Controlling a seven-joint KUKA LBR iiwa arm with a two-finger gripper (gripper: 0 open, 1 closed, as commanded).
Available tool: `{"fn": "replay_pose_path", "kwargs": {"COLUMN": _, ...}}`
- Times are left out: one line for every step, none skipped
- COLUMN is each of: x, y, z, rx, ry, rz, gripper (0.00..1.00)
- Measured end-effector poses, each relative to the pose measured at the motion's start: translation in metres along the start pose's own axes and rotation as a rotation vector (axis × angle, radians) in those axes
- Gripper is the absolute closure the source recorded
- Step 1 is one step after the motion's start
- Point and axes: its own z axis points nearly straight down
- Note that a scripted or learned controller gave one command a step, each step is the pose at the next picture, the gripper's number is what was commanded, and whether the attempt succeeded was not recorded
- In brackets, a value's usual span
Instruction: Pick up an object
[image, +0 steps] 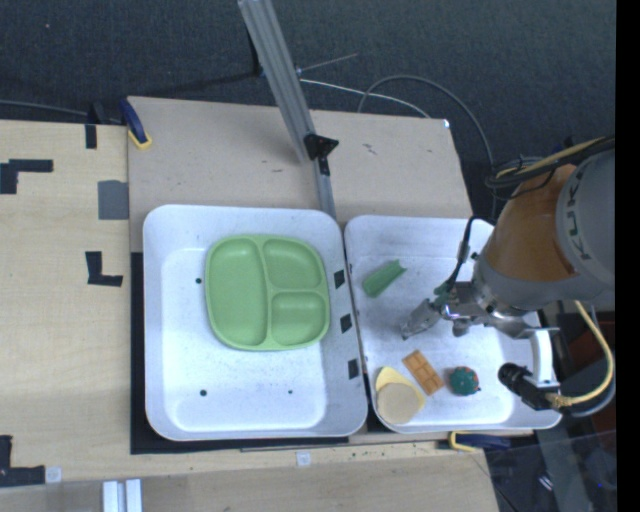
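Note:
The right bin (420, 232) holds a green block (383, 277) near its upper left, an orange waffle-like piece (423, 371), a pale yellow round piece (398, 397) at the front, and a small green and red ball (462, 381). My gripper (419, 323) hangs over the middle of this bin, just above the orange piece and below right of the green block. Its dark fingers point left and down. Nothing shows between them.
The left bin (165, 330) bears a light green divided plate (268, 291). A metal pole (285, 80) slants in from the top to the ridge between the bins. The arm's grey and orange body (545, 240) covers the right bin's right side.

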Motion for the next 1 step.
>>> {"fn": "replay_pose_path", "kwargs": {"x": 0.0000, "y": 0.0001, "z": 0.0519, "rx": -0.006, "ry": -0.002, "rz": 0.000, "gripper": 0.00}}
